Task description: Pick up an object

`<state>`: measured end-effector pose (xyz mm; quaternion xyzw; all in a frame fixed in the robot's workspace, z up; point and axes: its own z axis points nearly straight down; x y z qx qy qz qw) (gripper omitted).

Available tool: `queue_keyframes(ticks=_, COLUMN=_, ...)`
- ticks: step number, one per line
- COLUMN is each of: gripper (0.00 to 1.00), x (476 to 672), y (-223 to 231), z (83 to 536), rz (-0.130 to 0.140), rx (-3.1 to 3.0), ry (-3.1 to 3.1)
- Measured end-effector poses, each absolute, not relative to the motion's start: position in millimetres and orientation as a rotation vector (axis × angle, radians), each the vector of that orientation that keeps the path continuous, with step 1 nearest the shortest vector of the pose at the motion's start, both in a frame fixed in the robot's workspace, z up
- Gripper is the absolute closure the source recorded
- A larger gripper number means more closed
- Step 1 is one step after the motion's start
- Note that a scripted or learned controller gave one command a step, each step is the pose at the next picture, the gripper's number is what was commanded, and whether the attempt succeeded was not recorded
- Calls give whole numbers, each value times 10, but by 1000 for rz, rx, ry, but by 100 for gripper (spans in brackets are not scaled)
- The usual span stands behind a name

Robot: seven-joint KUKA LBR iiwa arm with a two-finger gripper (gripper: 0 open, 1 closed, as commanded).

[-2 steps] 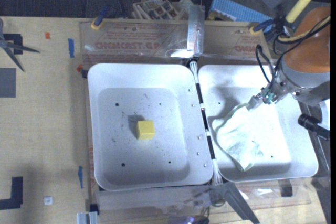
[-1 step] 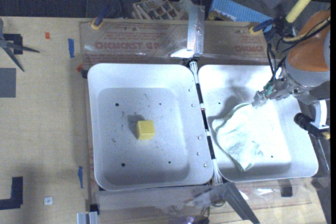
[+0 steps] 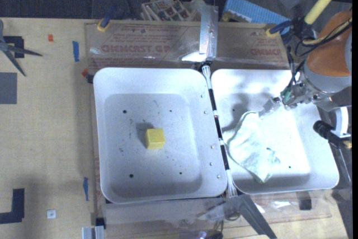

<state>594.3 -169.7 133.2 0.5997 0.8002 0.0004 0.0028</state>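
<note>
Hanging over the right bin (image 3: pixel 319 176), the pincer (image 3: pixel 278 102) grips a crumpled cloth's (image 3: pixel 253 145) corner, fingertips blurred

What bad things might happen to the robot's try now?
The gripper sits at a thin corner of the crumpled white cloth in the right bin. The cloth is floppy, so it may slide away or sag when lifted. Part of it lies against the divider between the bins, so it might catch there. The yellow block lies in the left bin, far from the arm.
</note>
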Motion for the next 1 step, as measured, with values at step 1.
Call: queue_keyframes(ticks=1, gripper=0, x=6125, y=-1559, z=876, rz=4, rx=2548, ry=1829)
